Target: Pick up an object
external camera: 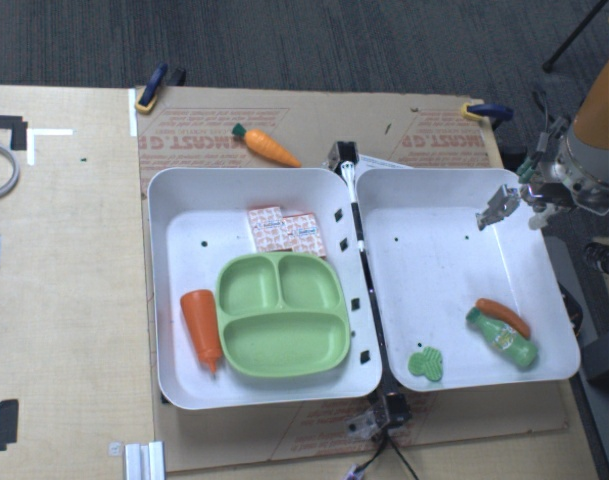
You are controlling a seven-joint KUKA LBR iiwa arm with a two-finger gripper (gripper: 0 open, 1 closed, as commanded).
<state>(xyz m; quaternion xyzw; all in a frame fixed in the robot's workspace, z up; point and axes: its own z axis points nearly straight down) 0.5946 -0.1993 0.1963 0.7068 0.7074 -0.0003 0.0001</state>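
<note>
Both bins (184, 298) white, with small dark specks on the floors. Plate (282, 315) at 6 o'clock in left bin: pale green, plain. Bottle (201, 330) at its 9 o'clock: orange, plain. Packet (281, 230) at plate's 12 o'clock: white with red-pink print. Carrot (266, 146) on the cardboard (314, 133): orange, green top. Cardboard: brown, red lettering. Right bin: green bottle (504, 340) with pale label; orange-red sausage (503, 317) at its 12 o'clock; green leaf (425, 364) at 7 o'clock. Gripper (502, 208): grey metal. Clamps (152, 88): blue and yellow. Bench (64, 298): light tan.
</note>
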